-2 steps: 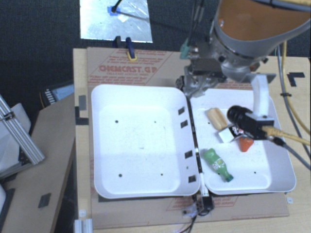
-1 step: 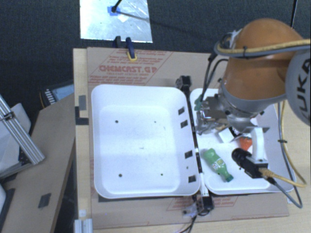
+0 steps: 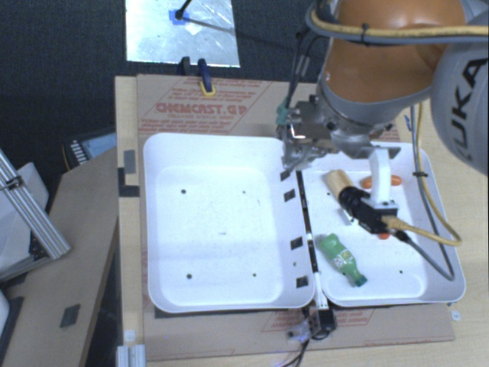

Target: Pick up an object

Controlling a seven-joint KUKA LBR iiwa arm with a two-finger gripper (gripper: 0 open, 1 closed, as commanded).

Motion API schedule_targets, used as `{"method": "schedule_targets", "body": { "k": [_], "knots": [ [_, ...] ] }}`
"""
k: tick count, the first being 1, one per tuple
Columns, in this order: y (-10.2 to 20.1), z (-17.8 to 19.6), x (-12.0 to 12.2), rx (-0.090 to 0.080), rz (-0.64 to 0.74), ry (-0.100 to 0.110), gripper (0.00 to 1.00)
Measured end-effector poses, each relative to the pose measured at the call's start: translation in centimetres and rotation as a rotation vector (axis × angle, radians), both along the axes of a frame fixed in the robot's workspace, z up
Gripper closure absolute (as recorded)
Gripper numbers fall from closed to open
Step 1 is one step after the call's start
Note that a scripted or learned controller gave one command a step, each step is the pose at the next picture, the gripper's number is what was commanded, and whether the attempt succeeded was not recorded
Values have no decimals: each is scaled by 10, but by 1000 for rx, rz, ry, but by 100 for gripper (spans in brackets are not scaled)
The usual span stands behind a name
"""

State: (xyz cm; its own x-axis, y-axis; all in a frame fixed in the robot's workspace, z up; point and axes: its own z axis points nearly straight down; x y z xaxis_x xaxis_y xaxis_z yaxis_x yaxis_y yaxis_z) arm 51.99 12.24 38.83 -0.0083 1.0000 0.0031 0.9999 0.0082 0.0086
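The left bin (image 3: 214,228) lay with its white floor bare but for a few dark specks; along the seam between the two bins ran a row of small black tabs (image 3: 295,219); the right bin (image 3: 428,281) held the objects — a green bottle-shaped item (image 3: 342,259) lying tilted near the seam toward the near wall, a tan cylindrical piece (image 3: 336,180) further back, and an orange item (image 3: 380,181) just beside it, partly hidden by the arm's fittings. The arm (image 3: 390,44) hung over the back of the right bin; the gripper (image 3: 299,153) sat low above the seam's far end; whether it was open or closed — or held anything — could not be told.
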Motion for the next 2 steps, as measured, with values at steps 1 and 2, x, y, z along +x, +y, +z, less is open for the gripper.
{"method": "schedule_targets", "body": {
  "k": [1,2],
  "knots": [
    [34,58,-32,1,0,1,100],
    [79,119,-34,2,1,1,100]
  ]
}}
